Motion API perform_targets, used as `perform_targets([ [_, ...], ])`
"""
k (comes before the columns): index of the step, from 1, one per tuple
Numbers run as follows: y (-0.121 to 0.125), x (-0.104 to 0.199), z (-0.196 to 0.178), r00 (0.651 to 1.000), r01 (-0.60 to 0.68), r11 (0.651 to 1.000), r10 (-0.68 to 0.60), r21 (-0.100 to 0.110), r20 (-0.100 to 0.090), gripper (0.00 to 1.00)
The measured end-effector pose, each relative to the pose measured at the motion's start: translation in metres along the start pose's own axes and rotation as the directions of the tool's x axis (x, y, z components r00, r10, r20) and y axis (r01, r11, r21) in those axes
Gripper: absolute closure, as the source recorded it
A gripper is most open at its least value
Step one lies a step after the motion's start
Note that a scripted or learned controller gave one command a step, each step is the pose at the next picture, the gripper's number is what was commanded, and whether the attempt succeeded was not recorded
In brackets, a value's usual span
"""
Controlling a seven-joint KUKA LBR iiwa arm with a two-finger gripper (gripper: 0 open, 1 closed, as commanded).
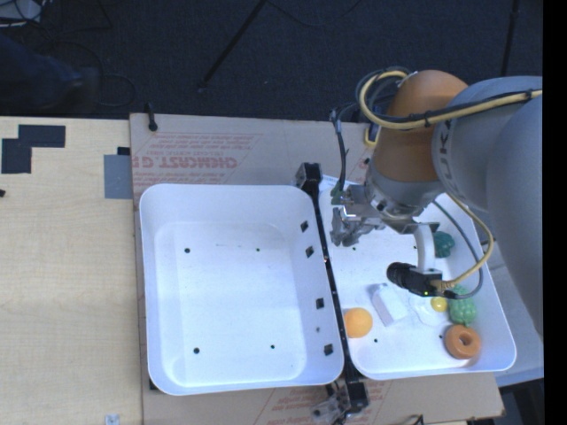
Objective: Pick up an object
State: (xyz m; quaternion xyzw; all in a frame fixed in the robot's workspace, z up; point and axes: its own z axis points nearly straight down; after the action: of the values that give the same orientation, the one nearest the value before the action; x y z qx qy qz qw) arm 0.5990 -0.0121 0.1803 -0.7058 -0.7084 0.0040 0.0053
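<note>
My gripper (347,227) hangs low over the far left part of the right bin (403,361), close to the divider between the two bins. Nothing shows between it and the bin floor. An orange ball (358,322) lies near the bin's front left, well in front of the gripper. A pale white block (384,304) lies just right of the ball. A brown ring-shaped donut (462,341) rests in the front right corner, with a knobbly green piece (462,310) and a small yellow piece (438,305) behind it. A teal object (443,243) sits at the right, partly hidden by the arm.
The left bin (168,237) lies beside the right one, with black clips along the shared rim. Both bins stand on cardboard on a wooden bench. The arm's grey body covers the right bin's far right side.
</note>
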Motion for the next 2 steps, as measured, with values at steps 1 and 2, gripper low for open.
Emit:
perform_targets([
  [1, 0.009, 0.064, -0.028, 1.000, 0.000, 1.000, 0.000, -0.011, 0.001, 1.00],
  [2, 0.028, 0.142, -0.160, 1.000, 0.005, 1.000, -0.005, -0.025, -0.002, 1.00],
])
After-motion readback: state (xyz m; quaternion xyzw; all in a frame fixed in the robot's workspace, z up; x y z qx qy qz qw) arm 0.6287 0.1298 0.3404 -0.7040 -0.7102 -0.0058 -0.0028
